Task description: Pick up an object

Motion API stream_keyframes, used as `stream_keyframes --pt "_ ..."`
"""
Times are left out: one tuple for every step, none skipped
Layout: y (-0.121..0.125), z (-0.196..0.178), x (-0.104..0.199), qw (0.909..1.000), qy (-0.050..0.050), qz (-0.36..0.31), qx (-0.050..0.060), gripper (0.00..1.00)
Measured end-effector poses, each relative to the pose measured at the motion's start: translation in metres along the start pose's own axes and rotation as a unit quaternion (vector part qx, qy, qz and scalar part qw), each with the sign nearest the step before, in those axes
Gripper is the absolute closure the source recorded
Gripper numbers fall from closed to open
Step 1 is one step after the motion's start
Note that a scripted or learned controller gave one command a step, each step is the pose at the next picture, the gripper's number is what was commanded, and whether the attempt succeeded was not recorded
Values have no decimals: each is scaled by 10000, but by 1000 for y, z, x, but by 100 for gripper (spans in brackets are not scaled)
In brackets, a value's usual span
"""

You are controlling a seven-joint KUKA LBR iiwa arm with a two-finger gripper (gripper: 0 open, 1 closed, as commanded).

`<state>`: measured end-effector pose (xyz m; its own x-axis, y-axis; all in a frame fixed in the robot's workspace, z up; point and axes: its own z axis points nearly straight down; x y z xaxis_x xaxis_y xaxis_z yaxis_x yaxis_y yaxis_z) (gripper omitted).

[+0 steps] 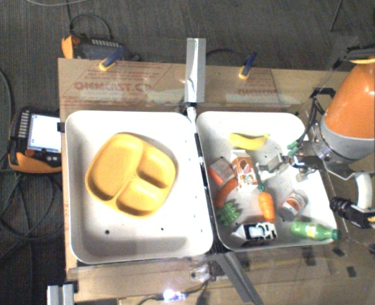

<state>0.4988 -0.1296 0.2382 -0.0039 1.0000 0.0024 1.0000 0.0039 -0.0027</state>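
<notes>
The hand (pixel 278 163) hovers low, whether parted or together I cannot tell. Just below it a smooth tapered carrot (pixel 266 205) lies, long axis vertical, tip downward.

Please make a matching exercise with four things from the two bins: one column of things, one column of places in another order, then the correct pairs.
Things:
1. yellow tray
2. banana
3. green bottle
4. carrot

Places:
A. right bin, near corner on the arm's side
B. left bin
C. right bin, far edge
D. right bin, middle

Pairs: 1-B, 2-C, 3-A, 4-D
</notes>
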Motion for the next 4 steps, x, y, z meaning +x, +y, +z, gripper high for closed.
stream_keyframes --pt "-5 149 -3 9994 -19 -345 -54 0" --pt "-5 149 -3 9994 -20 -347 -58 0" --pt "-4 140 -3 9994 -33 -345 -77 100" --pt "13 32 30 9953 -14 964 2 100"
